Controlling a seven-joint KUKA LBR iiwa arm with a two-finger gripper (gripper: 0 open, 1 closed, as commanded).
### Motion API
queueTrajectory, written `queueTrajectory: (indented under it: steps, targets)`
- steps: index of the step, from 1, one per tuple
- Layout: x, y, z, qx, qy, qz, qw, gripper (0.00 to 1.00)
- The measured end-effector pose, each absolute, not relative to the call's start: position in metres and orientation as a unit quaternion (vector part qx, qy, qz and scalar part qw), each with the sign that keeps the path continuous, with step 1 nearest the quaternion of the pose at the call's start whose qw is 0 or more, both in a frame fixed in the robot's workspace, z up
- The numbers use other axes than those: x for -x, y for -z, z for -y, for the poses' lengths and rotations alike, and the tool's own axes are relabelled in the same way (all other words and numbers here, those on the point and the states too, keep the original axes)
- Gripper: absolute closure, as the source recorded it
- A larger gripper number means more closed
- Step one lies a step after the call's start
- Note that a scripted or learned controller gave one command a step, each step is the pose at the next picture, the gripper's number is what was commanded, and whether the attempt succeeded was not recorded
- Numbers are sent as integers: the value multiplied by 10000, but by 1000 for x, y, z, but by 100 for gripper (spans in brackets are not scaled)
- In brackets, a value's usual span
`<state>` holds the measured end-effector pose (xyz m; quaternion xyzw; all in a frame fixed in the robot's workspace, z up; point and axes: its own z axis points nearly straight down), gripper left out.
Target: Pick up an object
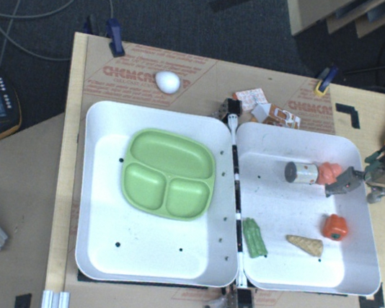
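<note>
Two shallow white bins stand side by side on the bench (66, 165). The left bin (90, 242) holds one thing: a green plate (169, 174) with three compartments, lying flat in its upper middle part.

The right bin (348, 274) holds five things. One grey cylinder (300, 173) lies on its side in the upper part. Just beside it, on its right, is one light red object (329, 172), perhaps a soft toy, but the view is too poor to be sure. One red and orange pepper-like object (335, 227) lies near the right wall. One tan cone (306, 244) lies below it, toward the middle. One green flat piece (254, 238) lies at the left wall, near the divider between the bins.

The gripper (345, 181) reaches in from the right edge and sits over the upper right part of the right bin, just beside the light red object. Whether the gripper is wide or narrow, I cannot tell, and nothing is seen held.

Outside the bins, one white egg-shaped object (167, 81) lies on the bench above the left bin, and some crumpled wrappers (262, 108) lie above the right bin. Two blue clamps (115, 37) hold the upper bench edge.
</note>
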<state>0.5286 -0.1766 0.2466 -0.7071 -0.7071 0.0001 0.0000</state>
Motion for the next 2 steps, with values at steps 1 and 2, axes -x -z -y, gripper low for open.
queueTrajectory:
  steps: [1, 2]
  targets:
    - [-519, -104, 222, 7069, 3, 7073, 18, 0]
    - [-531, -84, 167, 7067, 0, 7075, 14, 0]
